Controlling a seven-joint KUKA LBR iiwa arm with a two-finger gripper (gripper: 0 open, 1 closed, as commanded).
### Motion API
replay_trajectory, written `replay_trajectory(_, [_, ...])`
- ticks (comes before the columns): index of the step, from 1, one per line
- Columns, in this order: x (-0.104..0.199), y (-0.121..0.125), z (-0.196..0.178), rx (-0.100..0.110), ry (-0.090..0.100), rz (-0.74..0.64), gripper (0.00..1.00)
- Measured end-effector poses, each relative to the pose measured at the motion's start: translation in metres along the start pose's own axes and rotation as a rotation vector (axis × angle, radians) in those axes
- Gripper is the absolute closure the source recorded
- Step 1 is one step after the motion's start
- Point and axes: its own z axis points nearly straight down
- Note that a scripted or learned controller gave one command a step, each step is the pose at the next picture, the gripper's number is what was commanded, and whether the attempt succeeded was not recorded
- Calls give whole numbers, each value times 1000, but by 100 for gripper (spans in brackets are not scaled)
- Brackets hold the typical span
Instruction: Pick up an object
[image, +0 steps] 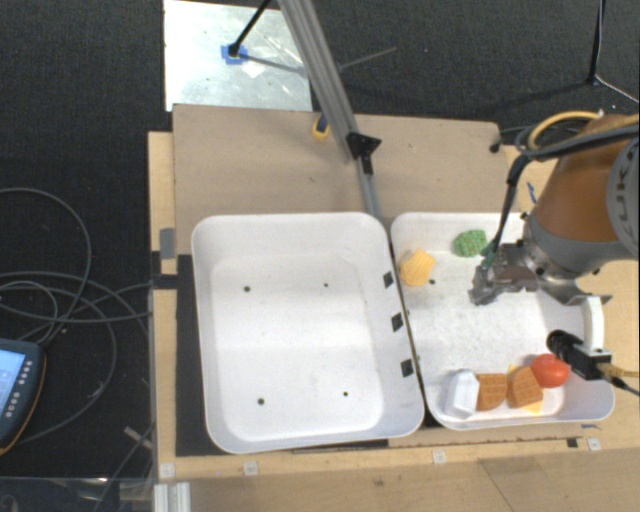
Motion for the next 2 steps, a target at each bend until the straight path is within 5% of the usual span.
replay_trajectory(2, [92, 49, -7, 3, 3, -7, 100])
